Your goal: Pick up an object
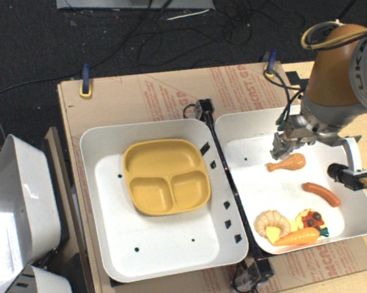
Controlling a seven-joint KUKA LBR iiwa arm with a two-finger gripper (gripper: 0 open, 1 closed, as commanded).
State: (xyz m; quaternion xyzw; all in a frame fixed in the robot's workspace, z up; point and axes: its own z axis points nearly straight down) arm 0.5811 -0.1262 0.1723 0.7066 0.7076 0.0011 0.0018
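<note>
The pincer (284, 147) hangs low over the right bin (247, 128), near its back wall; whether it stands apart or together I cannot tell. Going left to right: the left bin (104, 205) holds a yellow divided plate (167, 175). In the right bin, a toy chicken drumstick (288, 163) lies just below the pincer, close to it. Nearer the front sit a pale shrimp (272, 222), an orange carrot (299, 237) and a slice of pizza (311, 218), with a red sausage (321, 194) to their right.
</note>
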